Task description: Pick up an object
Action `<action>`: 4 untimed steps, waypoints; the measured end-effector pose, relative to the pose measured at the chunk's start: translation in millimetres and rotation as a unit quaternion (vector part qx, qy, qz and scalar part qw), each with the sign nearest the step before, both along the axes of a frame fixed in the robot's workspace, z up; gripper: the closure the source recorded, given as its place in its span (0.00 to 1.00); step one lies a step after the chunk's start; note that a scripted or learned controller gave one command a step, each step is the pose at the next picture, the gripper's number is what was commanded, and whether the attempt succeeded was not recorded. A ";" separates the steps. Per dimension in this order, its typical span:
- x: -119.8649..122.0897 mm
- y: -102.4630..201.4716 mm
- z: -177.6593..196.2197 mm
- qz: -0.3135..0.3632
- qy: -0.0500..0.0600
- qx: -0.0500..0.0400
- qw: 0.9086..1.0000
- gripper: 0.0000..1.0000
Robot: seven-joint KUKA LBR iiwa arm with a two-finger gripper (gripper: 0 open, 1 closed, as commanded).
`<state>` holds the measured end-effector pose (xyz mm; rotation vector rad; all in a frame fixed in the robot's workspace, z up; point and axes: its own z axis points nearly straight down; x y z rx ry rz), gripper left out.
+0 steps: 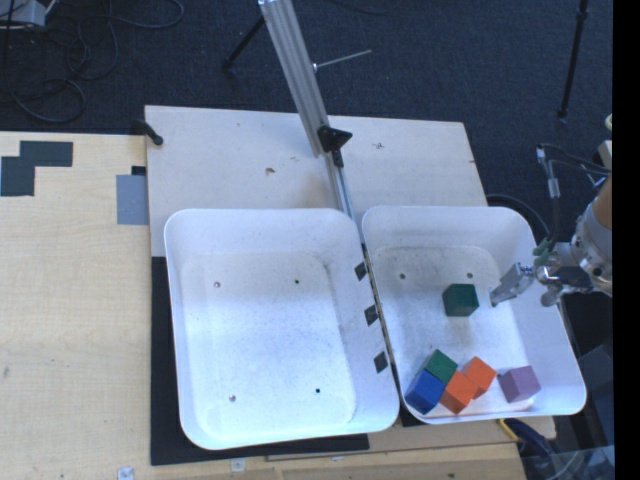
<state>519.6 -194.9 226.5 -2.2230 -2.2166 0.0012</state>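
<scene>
Dark carpet and loose cables ring your desk (70, 298), a pale wood top with a white board laid across its back part and two shallow white bins side by side toward the front right corner.

Jaws first: your gripper (522, 283) sits over the right rim of the right bin (400, 233), reaching in from the desk's right edge. Grey fingers point toward the bin's middle. Nothing is visible between them, so call it empty-handed. Whether they stand spread or closed, you cannot tell at this size and blur.

Nearest thing: dark green cube (460, 299), alone in the middle of the right bin, just beside the fingertips but apart from them, no contact.

Farther out, along that bin's front wall, a cluster: green block (441, 364), blue block (424, 392) and orange block (468, 383) touching or nearly touching one another, purple block (518, 383) just beside them toward the bin's front right corner.

Left bin (190, 238) sits against the right bin, clips along the shared rim. A slanted aluminium rail (300, 73) runs from the desk's back edge down to where the bins meet.

Progress, my read: early. Approach looks underway, grasp not done, no lift. Every block rests on the bin floor. Left for you: get the fingers around a block, likely the dark green cube since it's closest and isolated, close, then raise it clear. Cluster blocks look harder, packed tight against the wall.
</scene>
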 end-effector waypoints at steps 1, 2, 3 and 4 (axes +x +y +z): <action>57.1 30.1 -138.3 0.002 -0.001 -0.001 1.000 0.00; 56.1 28.7 -125.5 0.001 0.000 0.000 1.000 1.00; 102.8 73.3 -32.0 0.004 -0.005 0.000 1.000 1.00; 99.5 71.9 -27.8 0.005 0.002 0.000 1.000 1.00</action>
